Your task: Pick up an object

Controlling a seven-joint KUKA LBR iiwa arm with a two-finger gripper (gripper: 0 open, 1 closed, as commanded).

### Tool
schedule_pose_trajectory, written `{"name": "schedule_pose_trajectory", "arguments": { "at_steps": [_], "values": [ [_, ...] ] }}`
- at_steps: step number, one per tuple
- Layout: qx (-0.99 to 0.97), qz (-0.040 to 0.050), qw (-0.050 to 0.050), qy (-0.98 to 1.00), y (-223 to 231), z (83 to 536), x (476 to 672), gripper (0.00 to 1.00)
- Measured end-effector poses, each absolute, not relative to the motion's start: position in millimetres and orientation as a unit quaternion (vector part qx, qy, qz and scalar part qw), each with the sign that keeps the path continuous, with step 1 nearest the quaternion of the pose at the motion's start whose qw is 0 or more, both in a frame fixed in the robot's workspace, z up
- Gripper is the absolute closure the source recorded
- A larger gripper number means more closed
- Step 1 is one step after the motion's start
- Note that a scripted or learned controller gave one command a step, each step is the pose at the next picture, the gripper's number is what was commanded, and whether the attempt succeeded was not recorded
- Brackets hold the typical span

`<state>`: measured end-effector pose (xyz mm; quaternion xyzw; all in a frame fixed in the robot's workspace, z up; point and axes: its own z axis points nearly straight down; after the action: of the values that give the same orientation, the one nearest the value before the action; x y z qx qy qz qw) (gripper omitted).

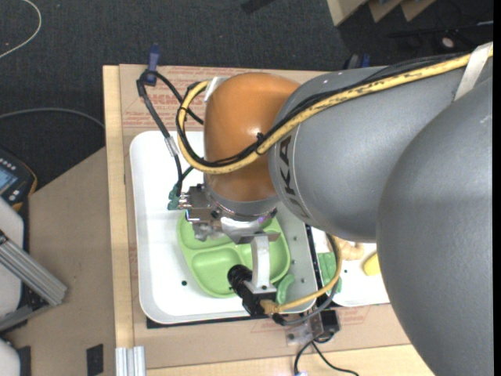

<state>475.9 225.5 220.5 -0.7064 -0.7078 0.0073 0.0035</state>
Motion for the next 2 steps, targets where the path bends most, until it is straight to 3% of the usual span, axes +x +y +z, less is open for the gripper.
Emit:
{"name": "schedule_pose_trajectory", "arguments": {
  "at_steps": [1,2],
  "values": [
    [-0.707,-0.01,-0.004,-0.708,224.3,463.9,524.8,1.0],
    [-0.707,0.0067,0.003,-0.707,224.3,346.1,475.9,1.0]
  ]
}}
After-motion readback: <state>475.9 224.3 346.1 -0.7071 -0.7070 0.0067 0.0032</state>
